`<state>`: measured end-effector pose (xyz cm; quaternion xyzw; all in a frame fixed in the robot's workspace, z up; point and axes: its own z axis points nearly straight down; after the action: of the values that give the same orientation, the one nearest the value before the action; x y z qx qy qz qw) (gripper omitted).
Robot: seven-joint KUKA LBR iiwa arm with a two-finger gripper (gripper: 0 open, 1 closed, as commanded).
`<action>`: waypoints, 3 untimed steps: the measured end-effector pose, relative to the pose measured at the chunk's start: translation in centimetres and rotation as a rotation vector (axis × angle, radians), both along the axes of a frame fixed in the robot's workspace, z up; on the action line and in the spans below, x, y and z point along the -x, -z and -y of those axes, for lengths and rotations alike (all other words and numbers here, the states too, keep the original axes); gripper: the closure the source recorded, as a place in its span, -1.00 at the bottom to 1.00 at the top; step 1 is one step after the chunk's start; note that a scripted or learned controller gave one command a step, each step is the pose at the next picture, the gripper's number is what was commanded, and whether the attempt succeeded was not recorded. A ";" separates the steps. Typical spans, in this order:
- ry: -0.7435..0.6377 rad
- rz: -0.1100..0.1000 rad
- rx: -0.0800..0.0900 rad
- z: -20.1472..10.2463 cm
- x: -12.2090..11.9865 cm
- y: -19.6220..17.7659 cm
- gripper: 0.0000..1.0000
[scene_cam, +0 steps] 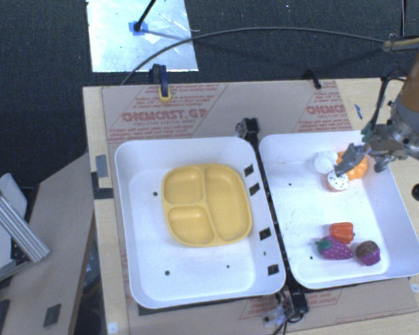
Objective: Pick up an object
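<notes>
My gripper (349, 162) reaches in from the right and hangs over the upper part of the right bin (306, 214). It sits directly over an orange toy (360, 168), partly hiding it. A white round toy (324, 161) lies just left of the gripper. A white toy with an orange speckled face (337, 182) lies just below it. Near the bin's front lie a red-orange pepper (341, 231), a purple grape bunch (334, 250) and a dark purple-brown piece (368, 252).
The left bin (149, 275) holds a yellow divided plate (205, 203). Black clips (261, 210) line the seam between the two bins. The grey arm (414, 106) crosses the right bin's far right corner. Cables run across the dark floor behind the bench.
</notes>
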<state>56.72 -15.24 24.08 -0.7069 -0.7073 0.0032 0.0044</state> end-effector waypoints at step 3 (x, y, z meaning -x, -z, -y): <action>-0.002 0.008 0.001 -1.9 -0.3 10.0 -1.00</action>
<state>56.98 -13.33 14.12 -0.7063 -0.7079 0.0005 0.0012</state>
